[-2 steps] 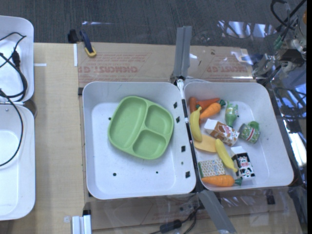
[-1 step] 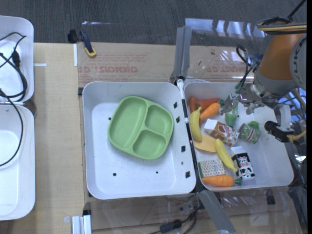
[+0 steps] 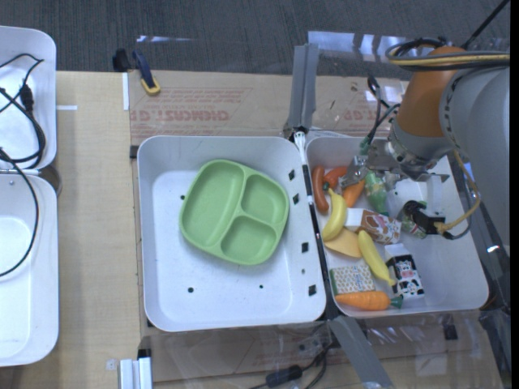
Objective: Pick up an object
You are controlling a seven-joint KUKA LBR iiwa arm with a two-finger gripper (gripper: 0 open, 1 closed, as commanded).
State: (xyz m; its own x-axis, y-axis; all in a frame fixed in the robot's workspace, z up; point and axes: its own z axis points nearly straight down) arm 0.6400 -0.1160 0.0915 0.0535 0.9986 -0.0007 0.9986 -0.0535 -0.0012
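Observation:
My gripper is lowered into the back of the right bin, right over a pile of toy food. Just beneath it lie an orange carrot piece, a green item and a red pepper. Closer to the front are a yellow banana, a yellow wedge, a second banana, a wrapped brown snack, a checked cracker, a whole carrot and a small black-and-white box. Whether anything sits inside the gripper is hidden.
The left bin holds a light green divided plate. A grey divider post rises between the bins at the back. The arm and its cables hang over the right bin's back right.

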